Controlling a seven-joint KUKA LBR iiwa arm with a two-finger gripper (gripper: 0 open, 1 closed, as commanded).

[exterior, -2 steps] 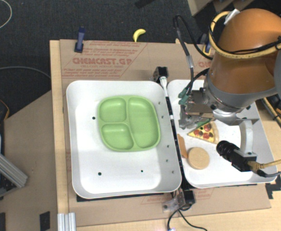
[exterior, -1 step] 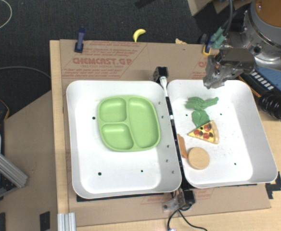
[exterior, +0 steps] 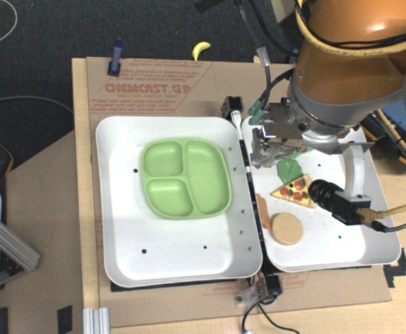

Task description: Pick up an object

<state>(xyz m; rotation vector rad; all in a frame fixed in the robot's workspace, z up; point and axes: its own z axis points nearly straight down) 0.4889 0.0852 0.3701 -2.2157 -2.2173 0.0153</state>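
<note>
Tool (exterior: 267, 147) hangs over right bin (exterior: 370, 250) beside a green piece (exterior: 288, 167); its opening cannot be judged.

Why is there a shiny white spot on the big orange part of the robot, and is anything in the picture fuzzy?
In the camera view, the white spot is glare from a light above bouncing off the arm's glossy orange band; that band looks soft and blurry because it is close to the camera, while the green plate and pizza slice look sharper; the left bin is evenly lit.
</note>
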